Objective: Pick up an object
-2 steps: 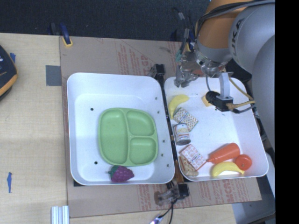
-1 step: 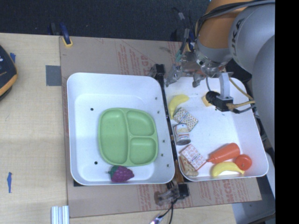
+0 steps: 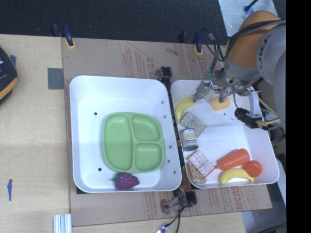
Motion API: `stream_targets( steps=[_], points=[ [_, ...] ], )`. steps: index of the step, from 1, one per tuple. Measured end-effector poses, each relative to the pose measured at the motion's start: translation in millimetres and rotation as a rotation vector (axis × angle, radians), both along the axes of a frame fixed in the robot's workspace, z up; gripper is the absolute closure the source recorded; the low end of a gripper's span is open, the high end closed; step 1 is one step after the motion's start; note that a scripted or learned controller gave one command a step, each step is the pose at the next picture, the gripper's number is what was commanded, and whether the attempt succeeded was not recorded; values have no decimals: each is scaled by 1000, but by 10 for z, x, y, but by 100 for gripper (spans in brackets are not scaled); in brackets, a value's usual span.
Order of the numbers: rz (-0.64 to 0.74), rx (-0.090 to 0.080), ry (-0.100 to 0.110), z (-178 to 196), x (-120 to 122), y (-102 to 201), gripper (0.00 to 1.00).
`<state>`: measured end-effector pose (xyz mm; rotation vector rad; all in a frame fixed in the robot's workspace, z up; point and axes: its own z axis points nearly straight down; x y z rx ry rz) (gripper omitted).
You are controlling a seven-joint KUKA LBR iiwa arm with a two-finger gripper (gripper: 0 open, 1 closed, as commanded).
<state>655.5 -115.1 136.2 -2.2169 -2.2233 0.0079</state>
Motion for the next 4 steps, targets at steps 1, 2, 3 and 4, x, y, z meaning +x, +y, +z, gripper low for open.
stream_targets(
  steps=[1,2,3,4],
  points=[
    [0,2,-3,197,-12,-121,0],
    [0,1,0,-448,1,-583,0],
    [1,1,-2,-234,-486,-738,0],
    [2,1,-1,-444,-617,-493,0]
  ],
)
